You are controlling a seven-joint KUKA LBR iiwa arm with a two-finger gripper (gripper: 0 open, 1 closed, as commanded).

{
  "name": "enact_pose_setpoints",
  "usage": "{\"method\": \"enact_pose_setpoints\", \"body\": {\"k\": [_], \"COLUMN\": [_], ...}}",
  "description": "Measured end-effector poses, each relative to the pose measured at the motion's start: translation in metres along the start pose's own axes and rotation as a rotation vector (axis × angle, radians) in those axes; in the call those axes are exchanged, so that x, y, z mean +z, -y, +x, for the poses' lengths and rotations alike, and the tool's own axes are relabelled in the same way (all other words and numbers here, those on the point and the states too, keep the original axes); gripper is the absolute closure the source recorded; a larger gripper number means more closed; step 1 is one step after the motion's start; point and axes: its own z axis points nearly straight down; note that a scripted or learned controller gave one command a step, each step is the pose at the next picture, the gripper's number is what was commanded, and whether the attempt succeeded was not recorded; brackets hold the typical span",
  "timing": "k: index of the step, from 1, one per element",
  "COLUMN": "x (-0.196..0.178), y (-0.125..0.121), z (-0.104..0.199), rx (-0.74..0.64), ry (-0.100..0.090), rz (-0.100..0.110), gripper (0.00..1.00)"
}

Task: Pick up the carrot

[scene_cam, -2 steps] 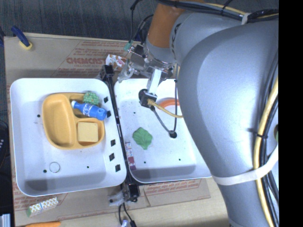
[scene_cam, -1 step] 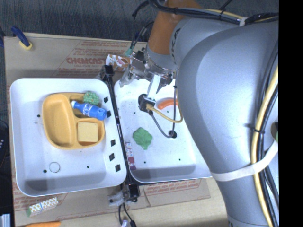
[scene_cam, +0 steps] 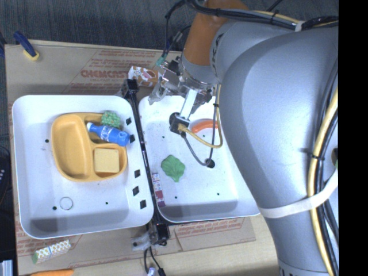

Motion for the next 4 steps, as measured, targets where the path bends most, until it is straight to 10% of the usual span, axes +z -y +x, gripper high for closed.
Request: {"method": "enact_pose_setpoints", "body": {"k": [1, 2, 3, 4], "x": [-0.095, -0.104, -0.104, -0.013], "y": [-0.004, -0.003, -0.045, 0.047], "z": [-0.007, -0.005, -0.091, -0.050], "rx": [-0.032, -0.042, 0.060, 0.017], "ry": [-0.001, 0.001, 0.001, 0.002], "rz": [-0.001, 0.004, -0.002, 0.005], "gripper": [0.00, 1.00, 1.00, 1.00]}}
